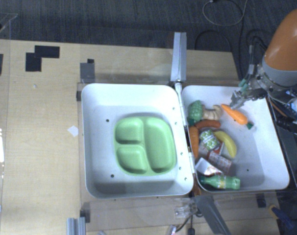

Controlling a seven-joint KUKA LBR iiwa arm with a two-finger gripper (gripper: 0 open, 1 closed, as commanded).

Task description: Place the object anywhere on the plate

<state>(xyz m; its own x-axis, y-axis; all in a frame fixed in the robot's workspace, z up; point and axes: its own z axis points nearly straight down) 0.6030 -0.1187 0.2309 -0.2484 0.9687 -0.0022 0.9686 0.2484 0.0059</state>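
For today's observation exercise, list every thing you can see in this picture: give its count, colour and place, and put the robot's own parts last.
Bins: two, white, side by side on the bench.
Plate: one, green, three compartments, in the left bin.
Toy carrot: one, orange with a green tip, upper part of the right bin.
Banana: one, yellow, middle of the right bin.
Green leafy toy: one, right bin, near the divider.
Bottle: one, green, lying at the right bin's near edge.
Other small items: heaped against the right bin's left side, too jumbled to count.
Arm: one, grey and orange, at the view's right.
Gripper: one, over the right bin by the carrot's end.
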